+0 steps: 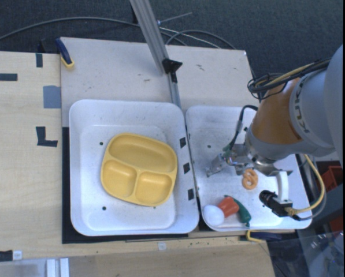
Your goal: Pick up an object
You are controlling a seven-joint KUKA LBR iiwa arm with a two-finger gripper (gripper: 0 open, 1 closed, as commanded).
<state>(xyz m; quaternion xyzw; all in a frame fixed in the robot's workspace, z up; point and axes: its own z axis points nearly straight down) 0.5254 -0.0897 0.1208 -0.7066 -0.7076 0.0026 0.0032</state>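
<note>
Nearest, a white egg and carrot crowd the right bin edge — reachable; gripper (grip unreadable) hovers beside a pretzel.

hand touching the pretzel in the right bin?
Apart. In the camera view the hand hangs over bare bin floor in the right bin, and a strip of white floor shows between it and the pretzel to its right.

Grey arm w/ orange band
</note>
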